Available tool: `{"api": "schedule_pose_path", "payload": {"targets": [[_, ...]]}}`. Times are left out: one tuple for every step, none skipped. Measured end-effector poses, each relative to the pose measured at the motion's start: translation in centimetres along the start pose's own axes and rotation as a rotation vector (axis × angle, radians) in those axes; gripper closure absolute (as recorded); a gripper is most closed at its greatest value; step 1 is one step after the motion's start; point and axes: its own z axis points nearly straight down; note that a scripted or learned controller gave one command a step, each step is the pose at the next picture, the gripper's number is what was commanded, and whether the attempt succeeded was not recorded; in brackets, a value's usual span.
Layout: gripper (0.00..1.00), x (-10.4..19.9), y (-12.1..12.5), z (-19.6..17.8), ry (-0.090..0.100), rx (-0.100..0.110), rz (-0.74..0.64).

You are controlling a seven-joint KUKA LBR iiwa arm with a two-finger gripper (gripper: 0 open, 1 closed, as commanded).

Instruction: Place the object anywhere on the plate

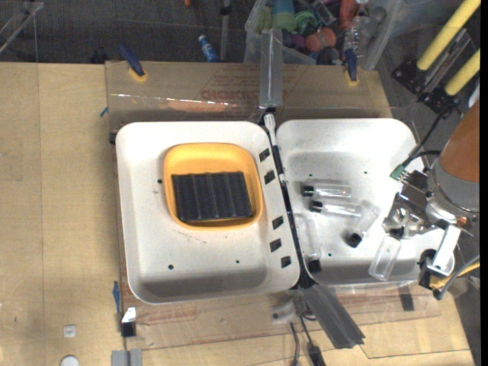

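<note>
A yellow plate (177, 161) lies in the left bin (145, 242), and a black ridged rectangular piece (212, 195) rests flat on it. Several clear plastic tubes with black caps lie in the right bin (358, 139): two side by side (329, 197), one slanted (364, 223) and one near the front right (383, 259). My gripper (398, 223) hangs low over the right side of the right bin, just above and right of the slanted tube. Metal parts and glare hide its tips.
A black divider strip (276, 204) runs between the two bins. Behind the bench stands a clear box of colourful toys (320, 10). Blue clamps (136, 69) hold the back edge. Yellow padded bars (454, 29) cross the top right corner.
</note>
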Motion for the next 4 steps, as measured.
{"api": "schedule_pose_path", "payload": {"targets": [[1.0, 2.0, 4.8, 1.2, -0.002, -0.004, -0.081], [0.0, 2.0, 4.8, 1.2, -0.002, -0.004, -0.081], [0.0, -1.1, 11.4, 0.6, -0.002, -0.005, -0.239], [0.0, -1.6, 14.6, 2.1, -0.003, -0.007, -0.424]]}}
